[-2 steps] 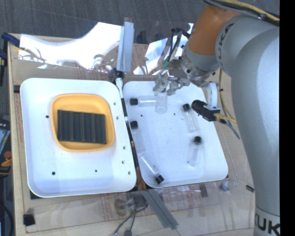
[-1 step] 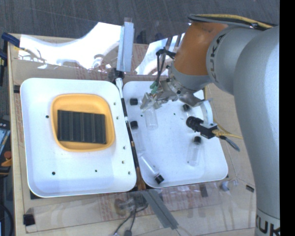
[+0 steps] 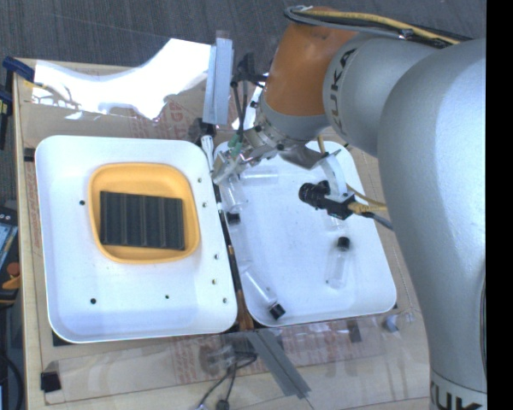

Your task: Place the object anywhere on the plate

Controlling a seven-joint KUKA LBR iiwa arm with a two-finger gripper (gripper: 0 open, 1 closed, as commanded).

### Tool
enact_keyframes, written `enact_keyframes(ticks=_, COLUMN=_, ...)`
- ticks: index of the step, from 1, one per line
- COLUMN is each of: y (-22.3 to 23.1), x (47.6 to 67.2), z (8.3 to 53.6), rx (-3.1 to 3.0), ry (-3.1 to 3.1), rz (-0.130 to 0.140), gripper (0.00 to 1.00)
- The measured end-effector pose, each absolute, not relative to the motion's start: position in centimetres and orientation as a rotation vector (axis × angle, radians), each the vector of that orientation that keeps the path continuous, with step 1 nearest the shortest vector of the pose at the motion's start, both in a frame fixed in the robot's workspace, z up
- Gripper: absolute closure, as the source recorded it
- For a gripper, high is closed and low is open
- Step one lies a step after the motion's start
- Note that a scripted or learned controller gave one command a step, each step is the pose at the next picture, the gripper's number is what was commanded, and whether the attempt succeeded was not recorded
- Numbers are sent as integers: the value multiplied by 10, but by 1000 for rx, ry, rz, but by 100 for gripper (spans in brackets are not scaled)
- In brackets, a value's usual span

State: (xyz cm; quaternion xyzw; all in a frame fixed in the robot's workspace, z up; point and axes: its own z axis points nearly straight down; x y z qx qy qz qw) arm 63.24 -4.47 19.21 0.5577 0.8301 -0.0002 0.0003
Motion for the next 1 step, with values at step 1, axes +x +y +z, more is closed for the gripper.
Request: enact_keyframes(ticks=1, y=-45, x=632, z=192, rx=1753, ry=2606, rz=-1, gripper=0)
